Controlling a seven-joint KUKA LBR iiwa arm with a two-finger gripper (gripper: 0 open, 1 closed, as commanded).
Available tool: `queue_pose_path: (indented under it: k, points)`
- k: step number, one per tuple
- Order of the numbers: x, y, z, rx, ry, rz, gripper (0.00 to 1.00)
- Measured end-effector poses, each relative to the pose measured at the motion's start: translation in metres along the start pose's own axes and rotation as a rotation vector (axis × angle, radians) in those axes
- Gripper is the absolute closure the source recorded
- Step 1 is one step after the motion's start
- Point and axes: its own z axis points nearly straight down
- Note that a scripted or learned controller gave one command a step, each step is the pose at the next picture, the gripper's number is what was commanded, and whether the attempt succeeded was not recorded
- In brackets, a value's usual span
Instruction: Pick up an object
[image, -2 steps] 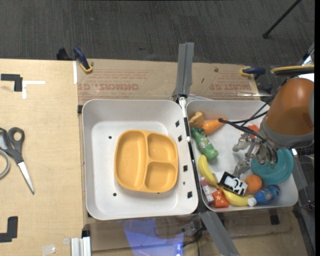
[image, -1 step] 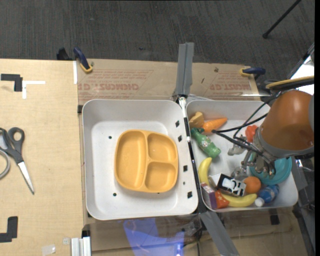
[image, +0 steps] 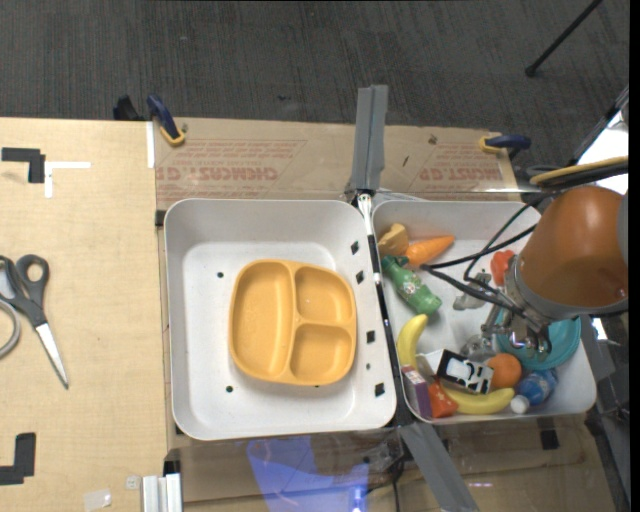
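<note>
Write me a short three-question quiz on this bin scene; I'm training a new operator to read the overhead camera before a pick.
1. True or false: the yellow divided plate lies in the right bin.
2. Which lies nearest the divider between the bins? A) green bottle B) teal dish C) scissors
3. Fill in: the gripper hangs above the ___ bin.

Key
1. False; it lies in the left bin.
2. A; the teal dish sits at the right bin's far side, and the scissors lie on the bench outside both bins.
3. Right.
</note>
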Motion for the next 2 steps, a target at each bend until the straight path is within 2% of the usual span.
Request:
queue_pose_path:
  k: [1, 2]
  points:
    - [0.0003, 0.0025, -0.0001, 0.002, -0.001, 0.007, 0.00]
    - [-0.0006, 0.0011, 0.0007, -0.006, -0.001, -0.039, 0.00]
